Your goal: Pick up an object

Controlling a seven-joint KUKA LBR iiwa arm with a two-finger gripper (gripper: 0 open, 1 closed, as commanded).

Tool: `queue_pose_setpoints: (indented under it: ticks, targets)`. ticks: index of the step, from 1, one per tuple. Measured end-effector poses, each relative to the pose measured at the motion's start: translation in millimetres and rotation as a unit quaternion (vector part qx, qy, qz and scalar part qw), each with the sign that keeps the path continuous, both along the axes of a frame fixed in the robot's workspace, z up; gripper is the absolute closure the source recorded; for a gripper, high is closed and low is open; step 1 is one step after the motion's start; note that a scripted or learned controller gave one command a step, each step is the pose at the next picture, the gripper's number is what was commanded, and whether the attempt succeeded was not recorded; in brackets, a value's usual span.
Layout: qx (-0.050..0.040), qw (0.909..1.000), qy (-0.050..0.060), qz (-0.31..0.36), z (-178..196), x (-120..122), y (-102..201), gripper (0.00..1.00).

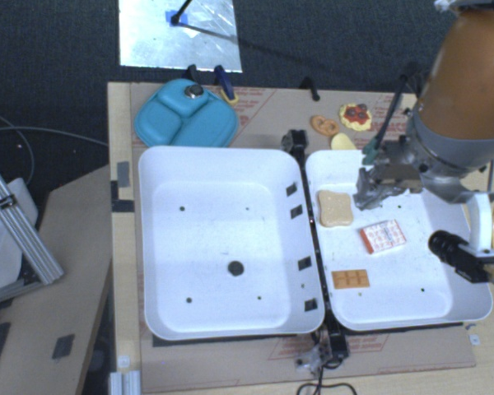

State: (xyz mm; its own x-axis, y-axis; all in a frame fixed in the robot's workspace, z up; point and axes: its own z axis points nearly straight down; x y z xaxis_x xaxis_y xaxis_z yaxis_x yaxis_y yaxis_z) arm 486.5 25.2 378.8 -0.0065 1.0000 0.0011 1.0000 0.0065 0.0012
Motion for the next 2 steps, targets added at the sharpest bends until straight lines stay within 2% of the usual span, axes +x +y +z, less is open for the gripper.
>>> queue_pose_setpoints:
  ticks: [1,2]
  targets:
    - [0.0004,1.0000,0.000,0.002,-17.8,-0.2,77.8,1.00]
    - [-0.0017,1.0000,0.002,-0.003,-109.0,68.4,73.4,1.00]
